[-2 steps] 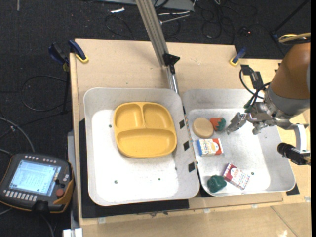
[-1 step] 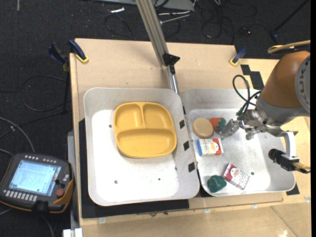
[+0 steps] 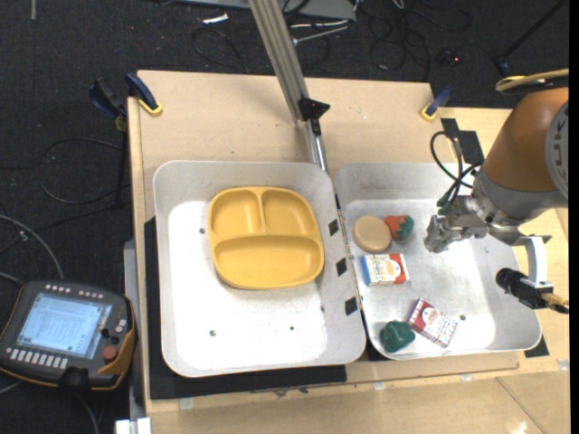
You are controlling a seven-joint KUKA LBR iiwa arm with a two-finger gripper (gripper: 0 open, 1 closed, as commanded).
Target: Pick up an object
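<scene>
So far nothing has been picked up. The arm (image 3: 534, 152) reaches in from the right, and its gripper (image 3: 441, 235) hangs low over the right bin (image 3: 507, 333), near the bin's middle. How the gripper is set, I cannot tell.

All the small things lie in that bin. A tan disc (image 3: 372, 233) sits beside a red and green toy (image 3: 399, 226), and both are just to the left of the gripper. Below them is a small carton (image 3: 384, 268). Nearer the front edge are a green lump (image 3: 395, 335) and a red packet (image 3: 431, 322), touching or almost touching.

The left bin (image 3: 181, 333) has a yellow tray (image 3: 266, 237) in it.

I think the job is only at its start. The gripper has to go down onto one thing, close on it and lift it. The red and green toy looks closest.
</scene>
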